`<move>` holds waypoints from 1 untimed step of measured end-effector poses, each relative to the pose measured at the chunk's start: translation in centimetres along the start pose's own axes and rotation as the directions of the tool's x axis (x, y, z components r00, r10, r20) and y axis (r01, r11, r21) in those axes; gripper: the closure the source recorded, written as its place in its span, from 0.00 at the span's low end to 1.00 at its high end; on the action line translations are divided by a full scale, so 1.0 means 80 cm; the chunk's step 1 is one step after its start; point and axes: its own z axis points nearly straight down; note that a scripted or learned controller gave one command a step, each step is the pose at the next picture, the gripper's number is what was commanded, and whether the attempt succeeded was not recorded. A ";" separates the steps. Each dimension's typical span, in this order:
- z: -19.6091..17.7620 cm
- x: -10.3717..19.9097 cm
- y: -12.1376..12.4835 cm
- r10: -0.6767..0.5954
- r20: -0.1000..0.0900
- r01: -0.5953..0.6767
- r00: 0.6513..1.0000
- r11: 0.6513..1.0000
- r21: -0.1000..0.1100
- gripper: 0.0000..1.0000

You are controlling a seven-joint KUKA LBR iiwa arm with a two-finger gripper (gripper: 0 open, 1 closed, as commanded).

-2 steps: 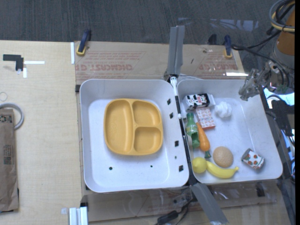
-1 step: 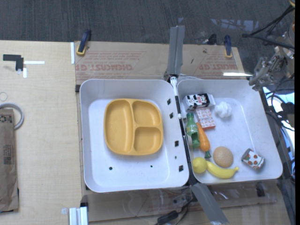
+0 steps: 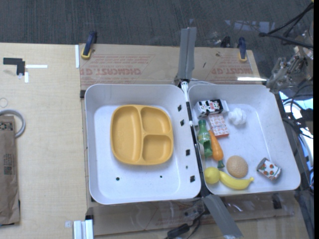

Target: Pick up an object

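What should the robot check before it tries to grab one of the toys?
1. Toys within the right bin: ok, all lie inside it.
2. Banana free to grab: not ok, it touches the lemon and sits against the bread roll.
3. Carrot free: not ok, it lies against the green bottle.
4. Small box free: ok, it sits apart near the right wall.
5. Yellow plate out of the way: ok, it sits in the left bin.

Red print on the cardboard sheet (image 3: 164,63) behind the bins — mirrored, seemingly "CHEMCAST GP" — twice.
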 end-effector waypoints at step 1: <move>0.190 -0.004 0.000 -0.145 -0.010 0.145 0.989 0.989 -0.003 1.00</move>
